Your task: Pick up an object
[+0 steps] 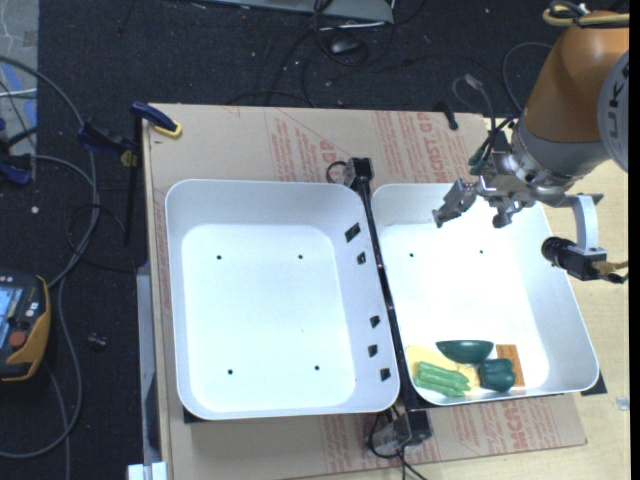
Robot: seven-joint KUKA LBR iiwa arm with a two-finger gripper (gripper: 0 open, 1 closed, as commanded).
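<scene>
White bins: two sit side by side on the tabletop [300, 133], the left bin [190, 298] and the right bin [570, 308].
Objects: a dark green bowl-shaped piece [465, 349], a light green ridged item [441, 378], a teal lump [497, 374] and a yellow flat piece [424, 356] cluster at the right bin's near edge.
Gripper: the gripper [472, 206] hangs above the right bin's far edge, well apart from the cluster, fingers spread, nothing between them.
Arm: grey wrist with an orange band.

The arm [585, 68] was orange on its broad rounded upper casing, grey at the wrist, ending in dark metal jaws with thin black cables
</scene>
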